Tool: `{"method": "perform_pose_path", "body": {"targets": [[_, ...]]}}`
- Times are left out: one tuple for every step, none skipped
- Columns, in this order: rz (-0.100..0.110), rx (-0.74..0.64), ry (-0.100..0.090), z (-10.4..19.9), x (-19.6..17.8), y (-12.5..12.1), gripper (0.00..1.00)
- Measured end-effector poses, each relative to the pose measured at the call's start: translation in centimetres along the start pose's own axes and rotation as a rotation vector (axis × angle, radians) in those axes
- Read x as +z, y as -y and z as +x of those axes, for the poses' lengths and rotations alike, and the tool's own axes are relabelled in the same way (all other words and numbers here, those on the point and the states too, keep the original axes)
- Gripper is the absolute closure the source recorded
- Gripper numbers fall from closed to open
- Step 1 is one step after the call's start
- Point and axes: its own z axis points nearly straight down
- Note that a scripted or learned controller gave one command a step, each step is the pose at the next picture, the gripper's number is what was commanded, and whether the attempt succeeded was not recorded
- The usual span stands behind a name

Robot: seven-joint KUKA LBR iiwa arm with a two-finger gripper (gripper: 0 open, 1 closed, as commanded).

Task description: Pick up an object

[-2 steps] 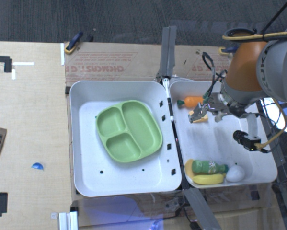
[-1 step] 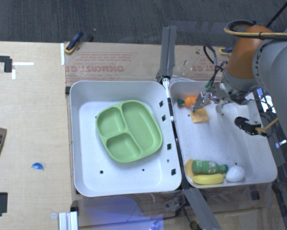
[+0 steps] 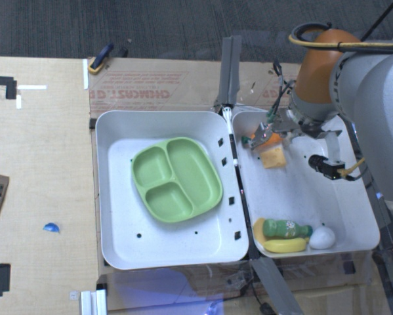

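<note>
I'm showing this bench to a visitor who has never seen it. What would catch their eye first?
First, the green divided plate lying alone in the left bin. Then the grey arm with its orange band reaching into the right bin, its pincer low beside an orange block. A green bottle, a banana and a white ball huddle along that bin's near edge.

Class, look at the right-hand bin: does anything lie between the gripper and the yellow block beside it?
Nothing visible does. The gripper sits at the far left of the right bin, and the yellow block lies just below it with only bare bin floor around. The green bottle and banana lie at the near edge, well away.
</note>
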Motion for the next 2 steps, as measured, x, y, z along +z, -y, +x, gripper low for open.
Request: {"method": "perform_pose_path", "body": {"targets": [[0.015, 0.001, -0.003, -0.04, -0.48, 0.31, 1.00], [0.015, 0.001, -0.003, -0.05, -0.48, 0.31, 0.00]]}}
